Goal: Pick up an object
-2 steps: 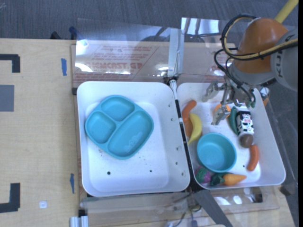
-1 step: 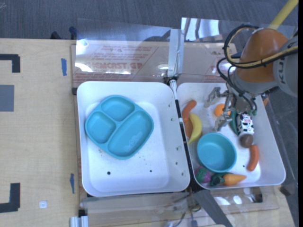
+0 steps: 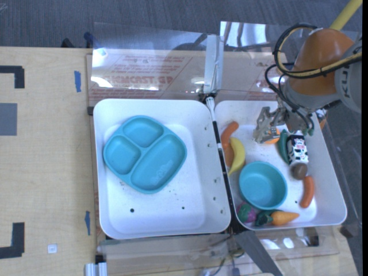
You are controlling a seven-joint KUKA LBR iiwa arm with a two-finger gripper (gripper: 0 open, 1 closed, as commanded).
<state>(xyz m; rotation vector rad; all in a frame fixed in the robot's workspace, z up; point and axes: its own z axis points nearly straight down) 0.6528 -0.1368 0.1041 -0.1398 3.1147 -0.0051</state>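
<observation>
The right bin [image 3: 332,195] holds several toy foods. An orange sausage [image 3: 229,130] and a yellow banana [image 3: 236,153] lie by its left wall. A blue bowl [image 3: 262,184] stands in the middle. A green piece [image 3: 283,145], a black-and-white cow-patterned carton [image 3: 298,148] and a brown lump [image 3: 298,170] lie to the right, with a red-orange sausage [image 3: 308,191] below them. An orange carrot [image 3: 284,217] and a purple-green bunch [image 3: 249,214] rest at the front. My gripper [image 3: 264,132] hangs low over the bin's back middle, just left of the green piece, beside a small orange bit [image 3: 271,140].
The left bin [image 3: 172,209] holds a blue divided plate [image 3: 145,153]. A metal divider [image 3: 214,68] and clear sheeting stand behind the bins. The arm's orange band [image 3: 319,53] and cables hang over the right bin's back corner. Wooden bench top [image 3: 40,154] lies to the left.
</observation>
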